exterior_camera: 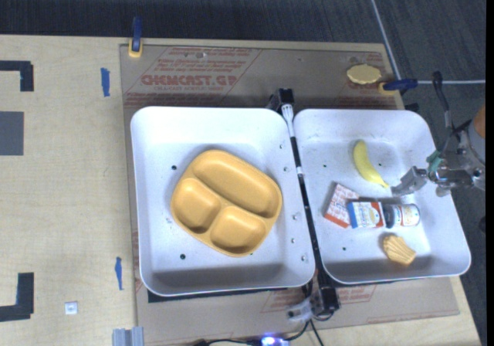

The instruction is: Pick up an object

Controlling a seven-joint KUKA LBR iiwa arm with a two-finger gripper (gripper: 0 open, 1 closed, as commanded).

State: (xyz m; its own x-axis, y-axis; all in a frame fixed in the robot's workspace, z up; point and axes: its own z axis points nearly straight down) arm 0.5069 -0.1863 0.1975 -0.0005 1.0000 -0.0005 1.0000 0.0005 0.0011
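The right bin [440, 124] holds four small things gathered in its middle and near half: a yellow banana [369, 164] lying slantwise toward the centre, a red and white packet [338, 205] below it near the bin's left wall, a small bottle with a blue label [384, 215] lying on its side just beside the packet and touching it, and a yellow ridged chip-shaped piece [398, 249] close to the near rim. The far part of this bin, along the back wall and into the far right corner, is bare white floor, and so is a strip along the right wall. The gripper [414, 180] reaches in over the right rim and hangs at about mid-height of the bin, its tip just beside the banana's lower end and just above the bottle's capped end; whether its fingers are spread or closed I cannot tell, and nothing is seen held in it. The left bin [154, 136] carries a large yellow three-compartment tray [224, 201], set at a slant in the middle, with bare floor all round it out to the walls.
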